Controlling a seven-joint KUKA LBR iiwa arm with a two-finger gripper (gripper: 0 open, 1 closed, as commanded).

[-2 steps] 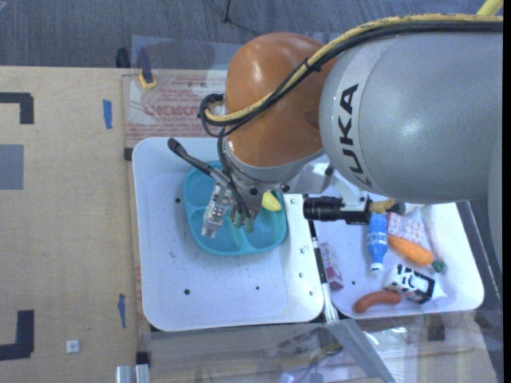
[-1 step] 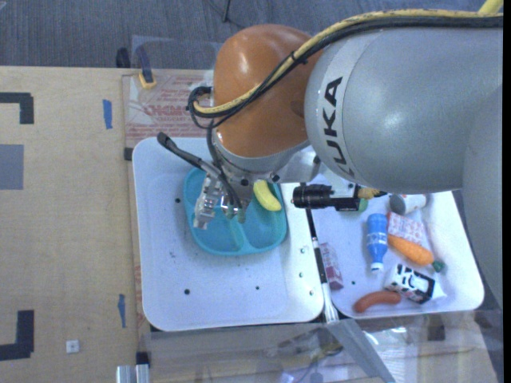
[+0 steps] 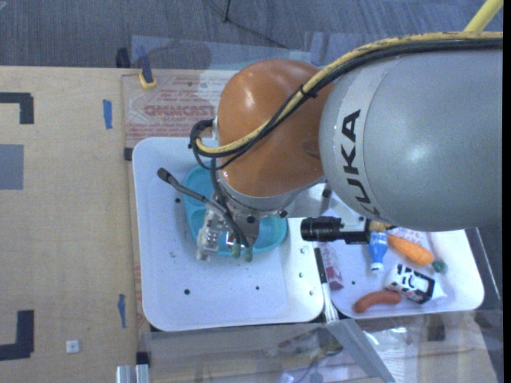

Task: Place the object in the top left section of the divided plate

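Fingers: the fingers point(image 3: 217, 242) hung over the blue plate's lower edge; whether they were wide, narrow or holding anything could not be told, since pale metal and a green speck blurred together there.
Object: I could not tell which thing was the task's object; nothing clearly sat between the fingers, so it may have been under the wrist on the plate.
Plate: the divided plate point(image 3: 194, 188) was smooth blue plastic, rounded, mostly covered by the arm; its sections were hidden.
Step in hand: judged as the placing stage, the fingers low over the plate.
Next move: it called for a check of which section lay beneath, then a release into the top left one.
Arm: the arm point(image 3: 399, 126) was glossy grey metal with an orange dome, with yellow and black cables draped across it.
Left bin: the left bin point(image 3: 239, 302), matte white with rounded corners, held the plate.
Right bin: to the plate's right, the right bin point(image 3: 467, 294) held a carrot point(image 3: 413, 250), a sausage point(image 3: 377, 300) and a small bottle point(image 3: 378, 250).
Desk: the desk point(image 3: 64, 214) left of the plate was plain tan board.
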